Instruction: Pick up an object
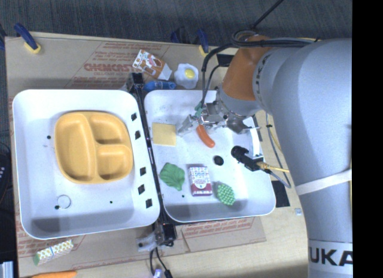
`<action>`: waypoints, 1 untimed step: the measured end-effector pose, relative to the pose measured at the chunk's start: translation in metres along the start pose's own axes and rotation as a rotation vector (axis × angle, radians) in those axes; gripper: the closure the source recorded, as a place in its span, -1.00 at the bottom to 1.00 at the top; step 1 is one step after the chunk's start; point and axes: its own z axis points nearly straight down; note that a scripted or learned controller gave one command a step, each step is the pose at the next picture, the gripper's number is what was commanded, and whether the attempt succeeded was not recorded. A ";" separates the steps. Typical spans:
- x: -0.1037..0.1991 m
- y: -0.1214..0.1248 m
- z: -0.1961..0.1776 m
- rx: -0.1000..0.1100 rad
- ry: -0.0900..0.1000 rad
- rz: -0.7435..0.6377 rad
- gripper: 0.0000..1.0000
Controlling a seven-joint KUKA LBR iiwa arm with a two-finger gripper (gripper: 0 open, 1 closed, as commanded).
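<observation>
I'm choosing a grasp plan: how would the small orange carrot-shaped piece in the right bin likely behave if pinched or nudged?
The orange carrot-shaped piece looks slim and rounded, so it may roll or pivot when nudged. Its smooth, plastic-like surface could slip from the pincer. It is probably light and stiff.

A printed cardboard sheet (78, 55) covers the bench, with dark carpet (119, 1) beyond its far edge. A blue clamp (27, 37) grips the sheet's far left corner. Two white bins lie side by side on it: the left bin (24, 151) holds a yellow divided tray (93, 146) (three compartments), and the right bin (263, 199) touches it along a black seam. Just beyond the bins lie a snack packet (147, 63), a blue item (158, 84) and a yellow-and-white round item (187, 75). A small wrapped packet (54, 251) lies near the left bin's near corner.
</observation>
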 end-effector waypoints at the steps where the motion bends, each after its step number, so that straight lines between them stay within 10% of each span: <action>1: 0.000 0.000 -0.010 0.002 0.000 -0.004 1.00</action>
